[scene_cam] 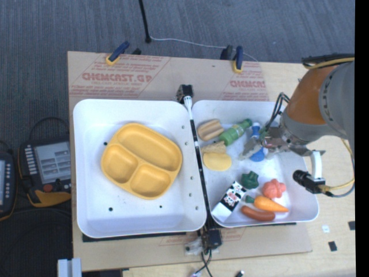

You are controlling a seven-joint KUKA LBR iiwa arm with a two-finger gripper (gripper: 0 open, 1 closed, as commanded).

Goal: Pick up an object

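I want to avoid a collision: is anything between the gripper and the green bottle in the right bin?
Nothing visible does. The gripper is just right of the green bottle, with bare bin floor between them; a blue item lies close alongside.

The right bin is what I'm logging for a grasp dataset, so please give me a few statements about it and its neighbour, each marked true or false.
1. The yellow divided tray lies in the left bin. True.
2. The green bottle lies in the left bin. False: it is in the right bin.
3. The hand is above the right bin. True.
4. The carrot sits on the yellow tray. False: it lies in the right bin, near the front edge.
5. The hot dog bun lies near the divider between bins. True.
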